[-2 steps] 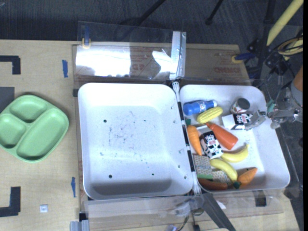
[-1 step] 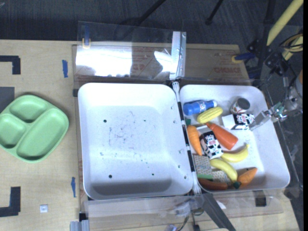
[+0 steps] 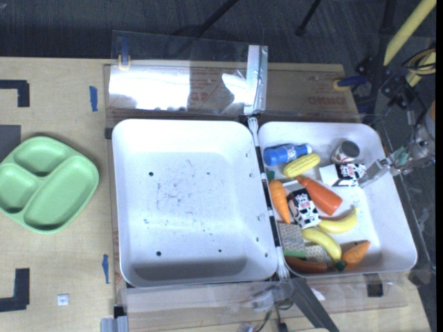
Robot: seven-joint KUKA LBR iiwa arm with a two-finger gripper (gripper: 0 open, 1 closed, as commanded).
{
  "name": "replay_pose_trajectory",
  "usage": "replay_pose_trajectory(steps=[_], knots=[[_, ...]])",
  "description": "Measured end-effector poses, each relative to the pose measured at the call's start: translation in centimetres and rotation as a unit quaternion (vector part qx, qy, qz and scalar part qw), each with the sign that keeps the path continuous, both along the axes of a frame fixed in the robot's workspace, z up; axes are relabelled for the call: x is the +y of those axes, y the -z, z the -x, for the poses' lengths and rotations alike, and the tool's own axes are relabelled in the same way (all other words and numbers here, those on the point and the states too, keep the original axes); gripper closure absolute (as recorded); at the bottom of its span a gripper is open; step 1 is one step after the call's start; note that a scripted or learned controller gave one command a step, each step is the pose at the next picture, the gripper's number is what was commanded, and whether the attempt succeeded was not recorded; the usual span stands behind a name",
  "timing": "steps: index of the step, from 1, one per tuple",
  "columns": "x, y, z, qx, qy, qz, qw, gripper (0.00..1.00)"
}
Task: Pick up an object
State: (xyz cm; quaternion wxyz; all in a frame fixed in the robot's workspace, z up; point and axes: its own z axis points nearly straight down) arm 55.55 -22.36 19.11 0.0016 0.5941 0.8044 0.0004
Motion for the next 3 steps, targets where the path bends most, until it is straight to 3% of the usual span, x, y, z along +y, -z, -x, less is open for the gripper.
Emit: replay_pose_trajectory(steps=[2, 3], knots=[[0.00, 0.00, 0.00, 0.000, 0.000, 0.0000, 1.0000, 0.00], [-0.08, -0.98, -0.12, -0.002, 0.001, 0.0007, 1.0000, 1.00]])
